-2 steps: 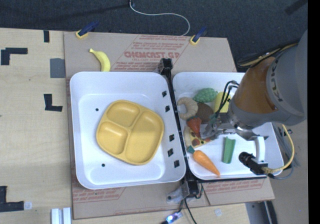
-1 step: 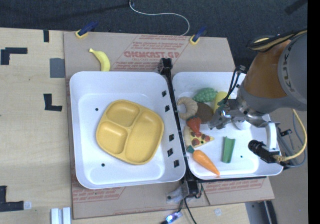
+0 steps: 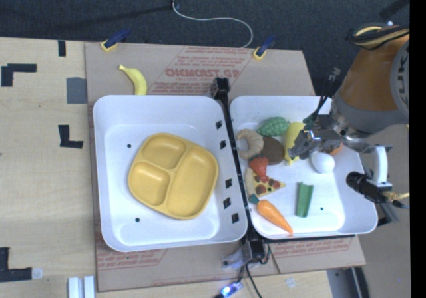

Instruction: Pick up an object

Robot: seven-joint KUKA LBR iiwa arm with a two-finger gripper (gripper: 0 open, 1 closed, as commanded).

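My pincer (image 3: 307,142) hangs over the right bin (image 3: 333,222), well inside its rims; I cannot tell its state. A white egg (image 3: 323,161) lies just right of it and below. A yellow piece (image 3: 293,138) stands just left, long axis up-down, with a green leafy item (image 3: 273,126) beyond. Below, the green stick (image 3: 303,199) lies nearly upright amid open floor. The yellow tray (image 3: 174,175) sits far left.
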